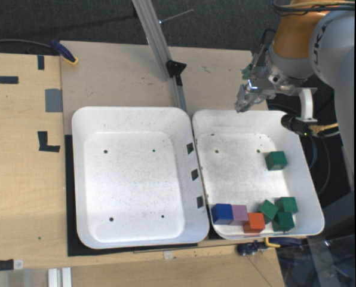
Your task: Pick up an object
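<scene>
The right bin (226,121) holds several small blocks. A lone green block (276,160) lies near its right wall. Along the front edge sit a blue block (222,213), a purple block (239,213), an orange block (255,222) and a cluster of green blocks (280,212). My gripper (246,101) hangs above the bin's far rim, well away from every block. Nothing shows between its fingers, and the slant hides how they stand.
The left bin (88,124) sits beside the right one. A slanted metal pole (156,31) with a black clamp runs down to the gap between the bins. A blue and yellow clip (64,51) lies at the bench's far left.
</scene>
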You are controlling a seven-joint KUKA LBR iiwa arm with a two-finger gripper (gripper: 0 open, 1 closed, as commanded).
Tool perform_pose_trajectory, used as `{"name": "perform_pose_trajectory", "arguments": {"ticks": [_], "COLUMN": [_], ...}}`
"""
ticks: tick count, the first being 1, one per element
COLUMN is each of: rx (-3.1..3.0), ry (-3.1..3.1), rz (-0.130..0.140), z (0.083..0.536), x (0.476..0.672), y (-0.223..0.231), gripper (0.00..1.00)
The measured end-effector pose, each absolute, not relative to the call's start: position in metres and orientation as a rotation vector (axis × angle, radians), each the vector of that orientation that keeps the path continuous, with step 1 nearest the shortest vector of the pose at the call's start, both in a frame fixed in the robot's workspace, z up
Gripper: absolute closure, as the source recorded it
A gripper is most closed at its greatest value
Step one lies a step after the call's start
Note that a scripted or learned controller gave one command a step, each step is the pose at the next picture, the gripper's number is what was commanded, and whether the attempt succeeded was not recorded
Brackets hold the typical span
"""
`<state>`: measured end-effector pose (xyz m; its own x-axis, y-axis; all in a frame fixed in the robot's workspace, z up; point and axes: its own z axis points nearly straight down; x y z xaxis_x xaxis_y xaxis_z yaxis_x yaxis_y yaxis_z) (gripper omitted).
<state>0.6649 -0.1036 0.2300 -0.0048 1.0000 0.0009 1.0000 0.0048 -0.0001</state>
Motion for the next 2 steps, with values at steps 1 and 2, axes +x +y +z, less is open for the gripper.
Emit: {"name": "perform_pose_trajectory", "arguments": {"ticks": [1,2], "rx": [-2.213,-2.212], "ry": [-2.226,-2.227], "rz": [0.001,0.001], "z": [0.225,0.223], "x": [0.664,0.664], "y": [-0.056,-0.001], "gripper": [1.00,1.00]}}
